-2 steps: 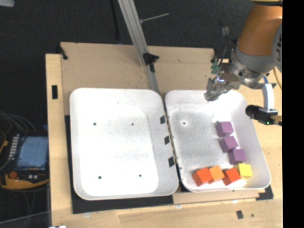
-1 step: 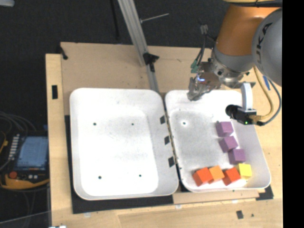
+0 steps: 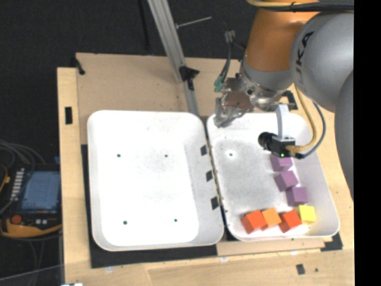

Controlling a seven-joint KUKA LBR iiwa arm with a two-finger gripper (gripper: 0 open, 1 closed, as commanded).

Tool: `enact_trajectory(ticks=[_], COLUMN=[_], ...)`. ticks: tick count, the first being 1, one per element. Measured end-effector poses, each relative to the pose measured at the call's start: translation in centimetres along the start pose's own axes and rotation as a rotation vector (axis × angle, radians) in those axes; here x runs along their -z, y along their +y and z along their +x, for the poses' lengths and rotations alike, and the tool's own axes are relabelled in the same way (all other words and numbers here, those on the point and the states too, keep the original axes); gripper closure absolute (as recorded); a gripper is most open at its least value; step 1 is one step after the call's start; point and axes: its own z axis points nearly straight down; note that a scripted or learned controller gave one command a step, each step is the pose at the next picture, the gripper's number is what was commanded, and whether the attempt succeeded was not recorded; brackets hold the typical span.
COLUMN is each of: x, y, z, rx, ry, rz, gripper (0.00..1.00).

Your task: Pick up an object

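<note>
Lower right of frame: the blocks sit packed against the right bin's [image 3: 331,202] near rim, orange block [image 3: 255,220], red block [image 3: 290,219], yellow block [image 3: 307,213], purple blocks [image 3: 287,177] trailing upward. Risk, as you'll judge it: crowding by the wall could deflect a grasp. Upper centre: pincer [image 3: 224,117] hangs over the bin's far corner, well apart from them; spread or pressed together, you cannot tell.

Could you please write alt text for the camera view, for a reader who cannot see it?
A grey and orange arm reaches in from the right, its claw over the far left corner of the right bin. Purple, orange, red and yellow blocks lie along that bin's right and near sides, beside the left bin.
</note>
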Motion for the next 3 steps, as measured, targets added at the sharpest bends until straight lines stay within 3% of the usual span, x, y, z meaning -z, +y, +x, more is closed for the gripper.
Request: enact_trajectory(ticks=[2, 3], x=[-2.5, -2.4], y=[1.0, 1.0], z=[8.6, 8.5], rx=[-0.001, -0.003], ry=[-0.003, -0.003], rz=[-0.001, -0.002], gripper=[1.00, 0.00])
